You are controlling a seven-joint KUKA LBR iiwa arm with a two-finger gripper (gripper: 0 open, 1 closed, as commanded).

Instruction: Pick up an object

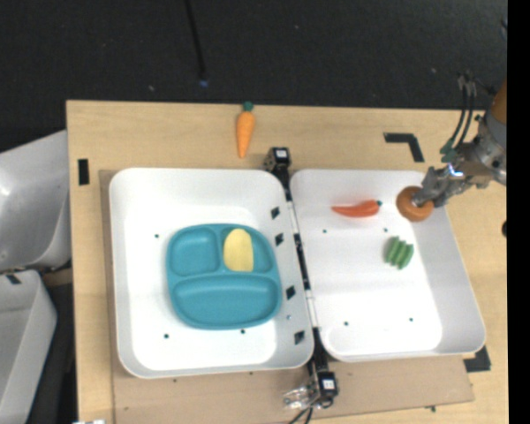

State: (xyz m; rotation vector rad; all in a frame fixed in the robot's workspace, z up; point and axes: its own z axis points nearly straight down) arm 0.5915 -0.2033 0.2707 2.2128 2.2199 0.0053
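Nearest me sits the blue tray (221, 285) in the left bin. My claw (435, 191) touches a brown ring (414, 204) at the right bin's far edge; grip unclear. It looks light, stiff; I'd pinch its rim.

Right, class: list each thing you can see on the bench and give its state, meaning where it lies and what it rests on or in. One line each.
Carrot: lying on the bare bench, behind the left bin.
Blue tray: flat in the left bin.
Yellow piece: in the tray's upper right compartment.
Red chilli: lying in the right bin.
Green piece: lying in the right bin.
Brown round piece: at the right bin's edge, under the claw.
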